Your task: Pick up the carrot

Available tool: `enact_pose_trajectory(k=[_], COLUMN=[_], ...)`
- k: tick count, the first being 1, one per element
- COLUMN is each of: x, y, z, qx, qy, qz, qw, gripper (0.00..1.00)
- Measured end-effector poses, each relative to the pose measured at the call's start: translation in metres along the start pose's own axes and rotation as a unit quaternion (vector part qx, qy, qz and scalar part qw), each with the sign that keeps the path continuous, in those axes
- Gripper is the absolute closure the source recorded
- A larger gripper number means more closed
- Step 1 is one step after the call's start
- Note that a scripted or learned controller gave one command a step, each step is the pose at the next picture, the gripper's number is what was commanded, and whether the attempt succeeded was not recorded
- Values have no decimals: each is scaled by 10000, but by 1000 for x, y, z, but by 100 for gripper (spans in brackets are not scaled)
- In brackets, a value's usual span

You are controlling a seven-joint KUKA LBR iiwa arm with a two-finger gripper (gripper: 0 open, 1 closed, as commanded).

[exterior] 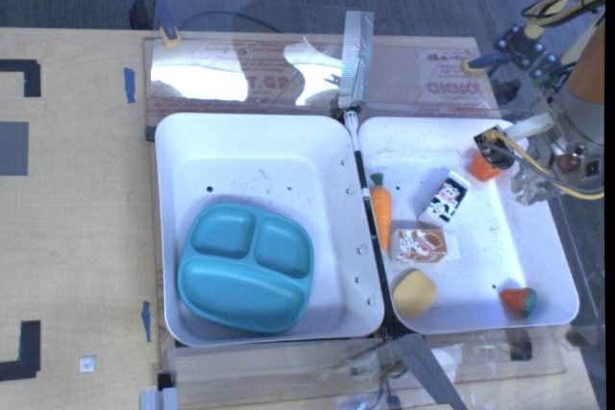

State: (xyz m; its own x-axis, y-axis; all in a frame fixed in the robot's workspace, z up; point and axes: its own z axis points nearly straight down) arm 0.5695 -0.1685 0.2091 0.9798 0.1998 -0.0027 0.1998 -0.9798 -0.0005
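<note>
Camera view shows the carrot (381,211) lying lengthwise along the left wall of the right bin (553,235), green top pointing away, just beside a small snack packet (419,245) and a yellow lemon (414,293). At that bin's upper right corner the gripper (524,170) hangs well apart from the carrot; whether it is spread or pressed together I cannot tell. A blue divided plate (248,269) sits in the left bin (178,158).

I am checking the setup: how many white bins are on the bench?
2. The left bin holds a blue plate. The right bin holds the carrot and other small items. None looks hidden.
</note>
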Motion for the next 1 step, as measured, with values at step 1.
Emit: enact_pose_trajectory(k=[1], x=[-43], y=[41], z=[-19], qx=[4], qy=[3], qz=[25], qw=[10000], gripper=[100])
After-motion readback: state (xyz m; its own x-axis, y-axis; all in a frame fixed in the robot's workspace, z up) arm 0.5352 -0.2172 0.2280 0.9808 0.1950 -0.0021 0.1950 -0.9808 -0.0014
